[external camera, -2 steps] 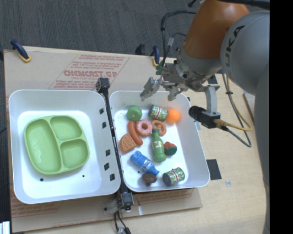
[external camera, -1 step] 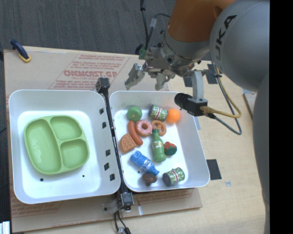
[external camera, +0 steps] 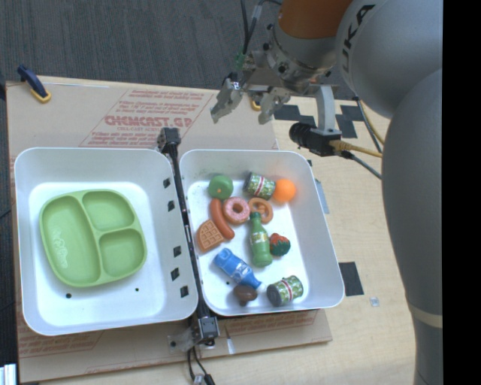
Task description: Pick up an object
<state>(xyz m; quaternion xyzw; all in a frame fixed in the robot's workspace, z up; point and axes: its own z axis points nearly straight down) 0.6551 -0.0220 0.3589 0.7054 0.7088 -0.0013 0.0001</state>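
The right shallow white plastic bin (external camera: 319, 225) is serving as the landmark here. Its floor is crowded in the middle, while bare white strips are running along its right wall and its near-left corner. Inside it are lying a green round toy fruit (external camera: 220, 186), a small printed can (external camera: 259, 185), an orange ball-shaped fruit (external camera: 284, 191), a pink ringed donut (external camera: 237, 210), a brown pretzel (external camera: 261, 208), a red sausage (external camera: 220, 217), a waffle piece (external camera: 210, 235), a green plastic bottle (external camera: 260, 241), a red strawberry (external camera: 279, 244), a blue crumpled packet (external camera: 235, 268), a dark brown lump (external camera: 245, 294) and a second can (external camera: 285, 290) near the front wall.

To the left of this bin, touching it along the black hinge line, the second white bin (external camera: 26, 248) is holding a light green divided plate (external camera: 93, 237). Behind the right bin a brown cardboard sheet with red print (external camera: 143, 116) is covering the worktop (external camera: 368, 225).

The grey arm with the orange band (external camera: 316, 15) is reaching in from the right and is hanging beyond the far wall of the right bin, over the cardboard. The claw (external camera: 246, 104) is pointing downward with its two metal fingers (external camera: 224, 104) spread apart, released, grasping nothing and touching none of the toys.
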